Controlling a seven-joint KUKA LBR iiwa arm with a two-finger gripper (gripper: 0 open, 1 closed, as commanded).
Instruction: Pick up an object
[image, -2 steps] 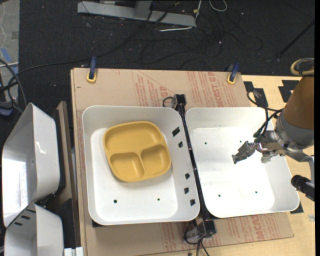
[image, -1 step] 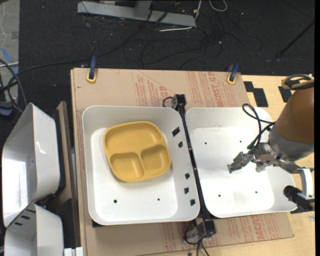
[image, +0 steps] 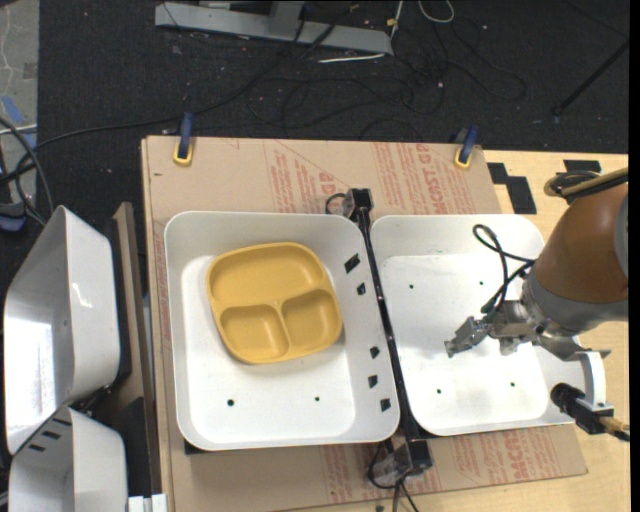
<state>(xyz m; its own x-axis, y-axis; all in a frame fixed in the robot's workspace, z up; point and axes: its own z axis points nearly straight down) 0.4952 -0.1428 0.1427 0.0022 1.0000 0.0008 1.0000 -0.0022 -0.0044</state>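
The arm (image: 590, 265) reaches in from the right edge of the bench, its orange band above the wrist, bent down over the right bin (image: 430, 240). The gripper (image: 458, 345) hangs low over the middle of that bin's floor, pointing left toward the divider between the 2 bins; whether it is parted or closed I cannot tell.

The yellow plate (image: 273, 302) lies well apart from it, in the left bin (image: 190, 300), across the divider, nearer that bin's far left corner. It is a squarish dish with rounded corners and 3 compartments: 1 wide, 2 smaller ones beside each other.
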